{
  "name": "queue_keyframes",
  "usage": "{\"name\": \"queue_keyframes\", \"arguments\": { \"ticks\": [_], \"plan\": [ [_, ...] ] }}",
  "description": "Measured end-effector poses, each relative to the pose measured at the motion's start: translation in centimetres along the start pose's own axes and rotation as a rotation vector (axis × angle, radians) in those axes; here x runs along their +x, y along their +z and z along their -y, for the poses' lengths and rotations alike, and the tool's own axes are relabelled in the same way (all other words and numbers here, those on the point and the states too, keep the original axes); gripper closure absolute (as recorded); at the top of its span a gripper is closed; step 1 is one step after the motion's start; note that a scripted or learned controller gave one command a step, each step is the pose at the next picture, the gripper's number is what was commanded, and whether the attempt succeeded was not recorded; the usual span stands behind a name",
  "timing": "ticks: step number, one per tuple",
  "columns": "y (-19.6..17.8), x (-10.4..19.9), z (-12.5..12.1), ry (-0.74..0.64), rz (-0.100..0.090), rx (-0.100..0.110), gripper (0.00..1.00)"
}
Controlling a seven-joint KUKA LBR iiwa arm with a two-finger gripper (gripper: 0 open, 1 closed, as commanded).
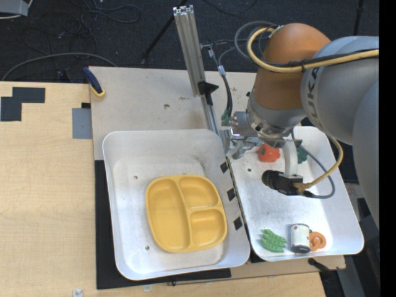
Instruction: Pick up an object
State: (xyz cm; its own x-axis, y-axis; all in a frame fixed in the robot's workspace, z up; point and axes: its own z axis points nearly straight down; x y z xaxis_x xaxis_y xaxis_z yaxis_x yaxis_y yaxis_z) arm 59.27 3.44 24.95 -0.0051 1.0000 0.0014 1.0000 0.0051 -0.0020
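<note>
Arm low over right bin [346,224], wrist down for a pick | pincer [258,146] at the bin's far-left corner, its state hidden, cannot tell | likely target, red-orange object [268,154], just beside it | yellow tray [185,213] sits left bin [124,166].

Left shallow white bin [124,166]: smooth plastic, faint sheen, a few dark specks.
Yellow divided tray [185,213]: smooth moulded plastic, soft gloss.
Right shallow white bin [337,218]: same smooth white plastic.
Bench top [43,184]: pale wood grain, matt.
Grey arm shell [346,85]: smooth, satin finish.
Orange band above the wrist [288,67]: glossy, catching light.
Upright silver post [189,48] at the bench's far edge: brushed metal with grooves.
Green ridged piece [272,240] near the right bin's front edge: plastic-looking, slightly shiny.
</note>
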Motion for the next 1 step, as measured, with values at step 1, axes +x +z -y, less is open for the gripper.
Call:
{"name": "queue_keyframes", "arguments": {
  "ticks": [1],
  "plan": [
    [0.07,4.84,-0.46,0.000,0.001,0.000,1.00]
  ]
}}
